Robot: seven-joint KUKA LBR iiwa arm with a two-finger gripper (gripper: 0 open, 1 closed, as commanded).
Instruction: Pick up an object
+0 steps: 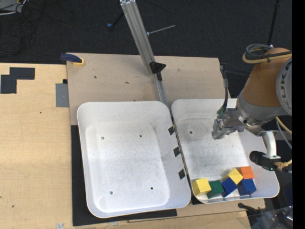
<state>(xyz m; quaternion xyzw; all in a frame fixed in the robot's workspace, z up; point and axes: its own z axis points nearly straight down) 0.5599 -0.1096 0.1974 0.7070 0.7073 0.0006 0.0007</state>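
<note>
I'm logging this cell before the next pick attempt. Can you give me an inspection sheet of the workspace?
Surface: two shallow white bins side by side, left bin and right bin, on a wooden bench.
Job's things: blocks clustered in the right bin's near corner: two yellow, one green, two blue, one orange.
Clutter: nothing seen in the bins.
Grippers: tool over the right bin's middle, apart from the blocks; finger state unclear.
Cables: loops on the arm's top.
Surroundings: slanted aluminium rail; clamp at the bench's far left corner.
</note>
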